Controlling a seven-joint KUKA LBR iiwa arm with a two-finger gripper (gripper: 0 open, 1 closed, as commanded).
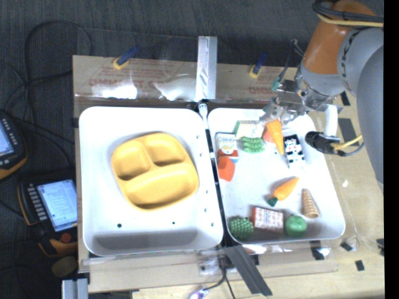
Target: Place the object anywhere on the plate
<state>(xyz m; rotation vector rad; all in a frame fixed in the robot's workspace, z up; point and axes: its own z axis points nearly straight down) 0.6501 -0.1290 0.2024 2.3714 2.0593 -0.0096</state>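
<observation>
Gripper [278, 112] hangs above right bin's [330, 192] far edge; grip state unclear. Orange carrot piece [273, 132] directly beneath, upright-ish. Yellow plate [156, 170] well left, across divider.

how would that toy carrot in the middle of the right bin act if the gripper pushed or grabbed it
The carrot looks like a small moulded toy, so it is probably stiff and light. Its tapered, rounded body lies on its side on the smooth floor of the right bin, so a push would likely roll or swing it in an arc. The glossy taper may slip out of a pinch.
</observation>
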